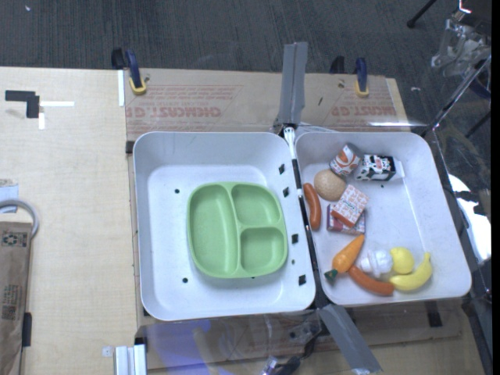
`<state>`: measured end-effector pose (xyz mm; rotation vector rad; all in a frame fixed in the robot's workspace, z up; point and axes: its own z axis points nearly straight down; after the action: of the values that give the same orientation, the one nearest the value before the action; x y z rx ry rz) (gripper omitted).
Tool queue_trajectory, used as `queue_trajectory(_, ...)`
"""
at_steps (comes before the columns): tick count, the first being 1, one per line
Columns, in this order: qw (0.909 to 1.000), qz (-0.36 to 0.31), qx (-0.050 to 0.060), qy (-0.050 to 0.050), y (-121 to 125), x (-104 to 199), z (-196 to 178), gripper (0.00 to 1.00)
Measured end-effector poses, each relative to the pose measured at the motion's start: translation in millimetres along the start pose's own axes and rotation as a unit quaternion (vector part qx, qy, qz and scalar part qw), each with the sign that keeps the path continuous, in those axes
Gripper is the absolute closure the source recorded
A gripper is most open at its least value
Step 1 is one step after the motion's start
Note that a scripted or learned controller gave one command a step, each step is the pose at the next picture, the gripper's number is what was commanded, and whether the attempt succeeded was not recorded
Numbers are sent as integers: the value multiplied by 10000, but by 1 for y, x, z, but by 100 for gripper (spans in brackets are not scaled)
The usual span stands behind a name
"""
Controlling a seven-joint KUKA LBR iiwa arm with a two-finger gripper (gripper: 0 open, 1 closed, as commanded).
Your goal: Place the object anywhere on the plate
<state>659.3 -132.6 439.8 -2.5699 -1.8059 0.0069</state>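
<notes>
Judging risk: toys crowd the right bin [437, 209], carrot [348, 253] touching sausage [372, 281], so a grab may slip or snag 2, missing the green plate [237, 230]; gripper state I cannot tell.

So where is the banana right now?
The banana lies in the right bin's near right corner, touching the lemon, in the camera view.

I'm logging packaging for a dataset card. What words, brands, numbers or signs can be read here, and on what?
"CHEMC..." in red, seen upside down, repeated: cardboard sheet behind the bins; the rest is too blurred.
Recycling-style symbol: brown paper bag at the left edge.
Print on the red-and-white carton, the black-and-white carton and the small can: too small to read.
</notes>
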Motion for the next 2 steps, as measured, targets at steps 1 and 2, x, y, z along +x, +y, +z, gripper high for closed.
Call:
queue_trajectory(1, 9999, 133, 10, 3, -100, -28, 131, 100)
queue_trajectory(2, 9988, 482, 5, 6, -66, 3, 172, 100)
